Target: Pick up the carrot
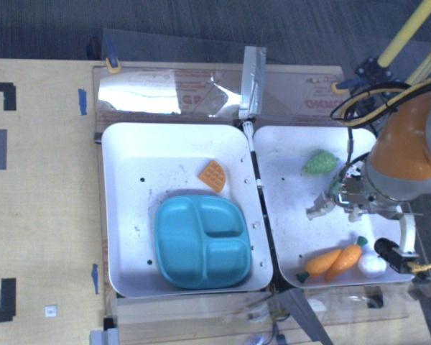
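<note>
The carrot [335, 261] is seen low in the right bin [287, 192], its long axis running left-right, slightly tilted. The gripper [322, 207] is held above it, nothing gripped; its opening cannot be told.

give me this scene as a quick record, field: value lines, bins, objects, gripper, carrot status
left bin: blue divided plate, orange waffle-textured piece beside it
right bin: carrot near front edge, green leafy item near back, white object by the carrot
gripper: over the right bin, between green item and carrot
carrot status: lying in the bin, not grasped
</note>
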Robot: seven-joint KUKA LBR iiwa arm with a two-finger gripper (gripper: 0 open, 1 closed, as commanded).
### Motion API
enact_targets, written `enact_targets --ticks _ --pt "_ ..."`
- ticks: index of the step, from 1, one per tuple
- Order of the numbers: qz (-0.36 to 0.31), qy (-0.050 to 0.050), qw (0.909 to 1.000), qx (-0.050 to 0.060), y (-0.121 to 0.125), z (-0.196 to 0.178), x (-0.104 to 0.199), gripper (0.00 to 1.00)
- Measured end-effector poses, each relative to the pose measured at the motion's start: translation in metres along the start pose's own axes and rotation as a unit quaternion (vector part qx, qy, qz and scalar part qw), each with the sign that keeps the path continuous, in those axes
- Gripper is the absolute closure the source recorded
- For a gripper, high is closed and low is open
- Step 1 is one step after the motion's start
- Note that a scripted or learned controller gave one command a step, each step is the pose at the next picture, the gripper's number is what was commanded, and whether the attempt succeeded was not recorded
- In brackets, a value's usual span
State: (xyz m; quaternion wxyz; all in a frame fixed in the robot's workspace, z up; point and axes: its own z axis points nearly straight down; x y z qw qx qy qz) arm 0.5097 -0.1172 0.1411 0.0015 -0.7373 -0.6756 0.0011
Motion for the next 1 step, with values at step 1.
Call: enact_targets --ticks 1 --pt "0.028 0.0 0.9996 0.001 -0.0304 0.03 -0.0158 0.0"
